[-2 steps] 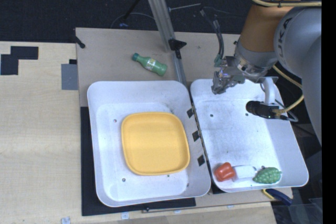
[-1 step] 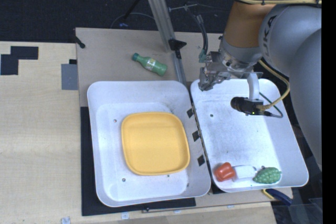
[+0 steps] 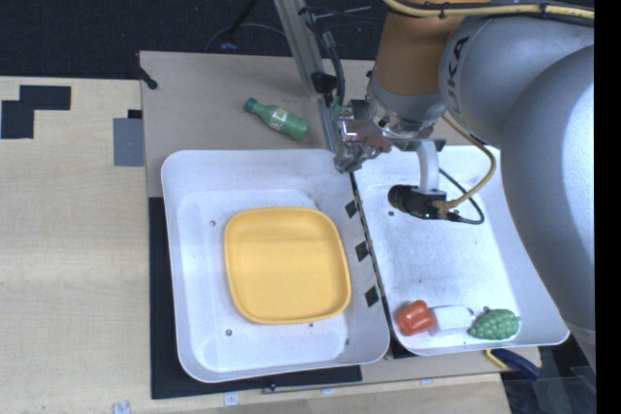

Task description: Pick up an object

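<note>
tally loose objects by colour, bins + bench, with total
Yellow: 1, plate in the left bin
Green: 2, bottle on the bench, grape bunch in the right bin
Red: 1, pepper-like piece in the right bin
White: 1, small piece between the red and the grapes
Total: 5

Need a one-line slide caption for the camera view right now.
Arm's gripper hovers at the bins' shared far edge; yellow plate left, red pepper and green grapes right.

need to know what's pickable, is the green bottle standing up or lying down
Lying down. The green bottle rests on its side on the bench behind the left bin.
</note>
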Motion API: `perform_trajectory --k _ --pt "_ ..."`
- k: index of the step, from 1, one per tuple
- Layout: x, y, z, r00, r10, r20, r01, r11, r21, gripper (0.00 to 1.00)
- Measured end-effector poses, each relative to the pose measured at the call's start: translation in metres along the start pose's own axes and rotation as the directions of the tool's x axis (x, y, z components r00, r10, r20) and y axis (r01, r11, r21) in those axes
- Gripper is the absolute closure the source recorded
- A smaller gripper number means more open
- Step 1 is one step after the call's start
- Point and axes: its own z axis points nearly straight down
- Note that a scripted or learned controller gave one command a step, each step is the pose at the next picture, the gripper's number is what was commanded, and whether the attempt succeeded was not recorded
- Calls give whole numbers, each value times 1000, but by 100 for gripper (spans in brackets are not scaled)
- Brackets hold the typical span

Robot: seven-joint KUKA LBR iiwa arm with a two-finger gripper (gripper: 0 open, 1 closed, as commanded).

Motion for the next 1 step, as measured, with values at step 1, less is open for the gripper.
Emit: perform_trajectory --k 1 --pt "53 1 4 1000 0 0 0 1000 0 100"
